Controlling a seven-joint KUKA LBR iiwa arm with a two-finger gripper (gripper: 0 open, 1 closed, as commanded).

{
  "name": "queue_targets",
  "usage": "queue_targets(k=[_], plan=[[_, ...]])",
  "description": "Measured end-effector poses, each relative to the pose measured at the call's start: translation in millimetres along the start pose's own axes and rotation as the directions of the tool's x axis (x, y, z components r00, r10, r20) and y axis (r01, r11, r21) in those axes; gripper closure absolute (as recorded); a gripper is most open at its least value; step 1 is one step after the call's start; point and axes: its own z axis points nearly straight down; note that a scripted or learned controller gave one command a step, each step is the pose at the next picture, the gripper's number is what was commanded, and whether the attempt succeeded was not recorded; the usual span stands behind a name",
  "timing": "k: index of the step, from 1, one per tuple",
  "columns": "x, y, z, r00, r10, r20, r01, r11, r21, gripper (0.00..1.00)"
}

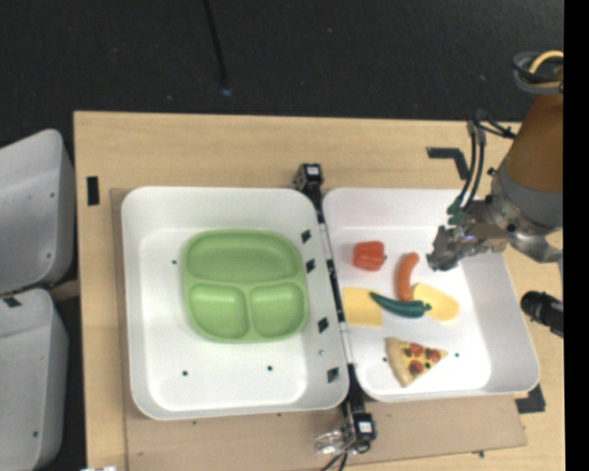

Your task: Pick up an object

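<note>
KUKA arm's end effector (450,253) is hovering over the right bin (501,361), approx. beside the sausage (406,273); grip state can't be told. Approach step, w/ nothing lifted. Next move: descending onto the sausage, just left of it.

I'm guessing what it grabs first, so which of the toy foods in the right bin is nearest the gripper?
The orange-red sausage, lying just left of and below the gripper. The red pepper, green chili and pizza slice lie farther off.
</note>
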Motion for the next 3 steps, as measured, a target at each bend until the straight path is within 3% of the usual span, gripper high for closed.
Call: queue_targets(k=[1, 3], plan=[[52.9, 4.6, 1.4, 1.000, 0.000, -0.001, 0.000, 1.000, 0.002, 1.00], [155.9, 40.0, 31.5, 1.000, 0.001, 0.000, -0.001, 1.000, 0.003, 1.00]])
